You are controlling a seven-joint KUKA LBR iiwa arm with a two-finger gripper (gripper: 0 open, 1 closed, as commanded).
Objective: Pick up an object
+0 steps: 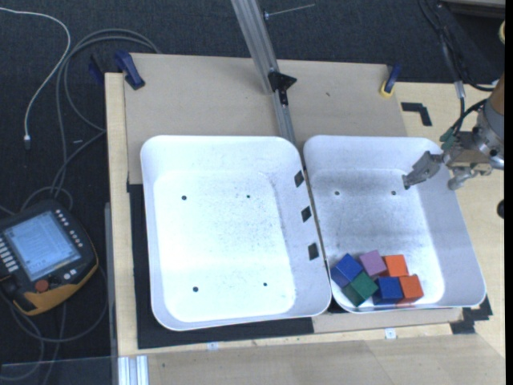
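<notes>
Camera view — end effector [437,173] open, blocks [377,277] well below-left, apart.

Dark carpet [64,79] surrounds the pale wooden bench [240,103]; at eight o'clock lies what looks like a teach pendant [44,255], cables [56,62] trailing at ten.

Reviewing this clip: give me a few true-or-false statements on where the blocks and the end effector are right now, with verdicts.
1. The blocks sit clustered in the right bin. True.
2. The cluster lies at the bin's far edge. False: it lies at the near edge.
3. The end effector holds an orange block. False: nothing sits between its fingers.
4. The end effector is near the right bin's far right side, apart from the blocks. True.
5. The left bin holds a purple block. False: the purple block is in the right bin.
</notes>
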